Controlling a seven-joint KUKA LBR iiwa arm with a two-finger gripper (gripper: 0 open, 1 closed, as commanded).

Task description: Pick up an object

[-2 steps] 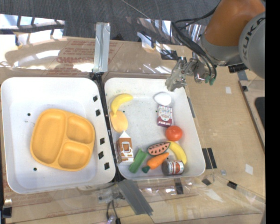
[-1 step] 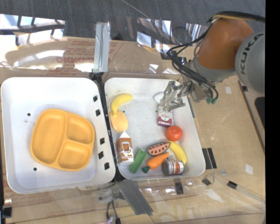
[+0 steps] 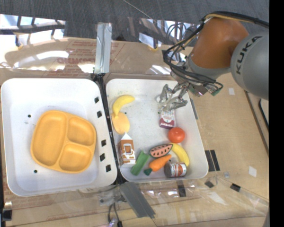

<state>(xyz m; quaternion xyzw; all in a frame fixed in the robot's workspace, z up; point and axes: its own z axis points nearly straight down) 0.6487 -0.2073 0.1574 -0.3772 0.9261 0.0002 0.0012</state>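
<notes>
My gripper (image 3: 170,100) hangs over the far right part of the right bin (image 3: 146,86), under the orange band of the arm. A small red and white carton (image 3: 167,119) lies directly below it, its top end at the gripper's tip. Whether the carton is gripped does not show. A red tomato (image 3: 177,135) sits just in front of the carton.
The right bin also holds a banana (image 3: 123,102), a pale yellow fruit (image 3: 121,123), a brown carton (image 3: 127,151), a green vegetable (image 3: 141,162), a watermelon slice (image 3: 161,150), a carrot (image 3: 159,163), a second banana (image 3: 181,154) and a can (image 3: 175,169). A yellow divided tray (image 3: 64,141) lies in the left bin (image 3: 14,93).
</notes>
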